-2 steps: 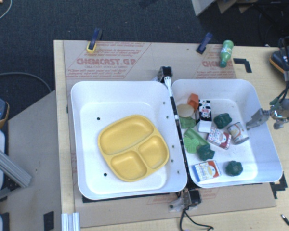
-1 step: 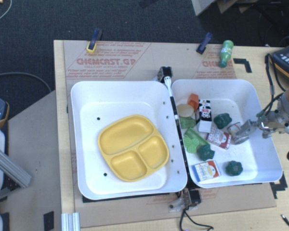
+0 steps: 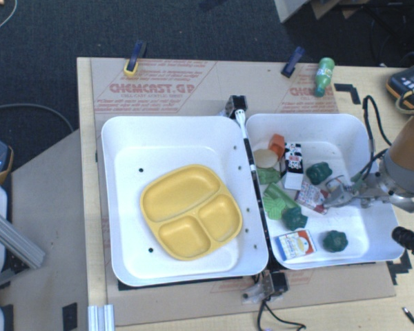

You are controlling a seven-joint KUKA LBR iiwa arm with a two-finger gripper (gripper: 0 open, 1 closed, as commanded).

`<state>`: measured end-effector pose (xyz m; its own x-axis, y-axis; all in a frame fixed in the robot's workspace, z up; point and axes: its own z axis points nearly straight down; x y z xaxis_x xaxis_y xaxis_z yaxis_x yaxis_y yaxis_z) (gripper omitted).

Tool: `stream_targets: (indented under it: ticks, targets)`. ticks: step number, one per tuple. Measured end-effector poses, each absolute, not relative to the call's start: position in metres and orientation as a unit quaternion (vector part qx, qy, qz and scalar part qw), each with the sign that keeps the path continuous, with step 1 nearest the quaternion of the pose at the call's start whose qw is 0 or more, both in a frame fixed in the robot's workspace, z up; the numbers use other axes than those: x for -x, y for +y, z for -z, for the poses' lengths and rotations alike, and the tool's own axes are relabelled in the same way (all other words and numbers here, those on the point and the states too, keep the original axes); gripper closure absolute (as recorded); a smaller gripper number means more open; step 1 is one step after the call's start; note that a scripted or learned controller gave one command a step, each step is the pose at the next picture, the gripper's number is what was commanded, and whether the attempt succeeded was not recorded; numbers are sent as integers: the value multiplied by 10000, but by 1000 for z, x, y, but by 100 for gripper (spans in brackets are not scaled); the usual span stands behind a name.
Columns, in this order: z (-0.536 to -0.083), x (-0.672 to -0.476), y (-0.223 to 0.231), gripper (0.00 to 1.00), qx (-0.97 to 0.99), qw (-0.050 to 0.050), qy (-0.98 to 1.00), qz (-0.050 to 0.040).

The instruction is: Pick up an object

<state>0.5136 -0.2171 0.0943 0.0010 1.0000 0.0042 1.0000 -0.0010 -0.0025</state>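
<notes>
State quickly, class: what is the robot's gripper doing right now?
Gripper: low in the right bin among the small items; open or closed cannot be told.

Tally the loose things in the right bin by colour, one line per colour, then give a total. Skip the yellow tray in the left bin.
Right bin, as far as the cluttered pile lets me tell:
Dark green lumps: 3 (near)
Light green pieces: 2 ()
Orange block: 1
Tan round disc: 1
Black-and-white box: 1
Printed white packets or cards: 2 ()
Total: 10
</notes>
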Motion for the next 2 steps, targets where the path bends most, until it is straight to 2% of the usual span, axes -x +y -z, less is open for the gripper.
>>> stream_targets:
  ticks: [1,2]
  targets:
    - [-89,-516,-216,0,7065,20,-7077,26]
    - [-99,-517,-217,100,7068,-25,-7074,27]
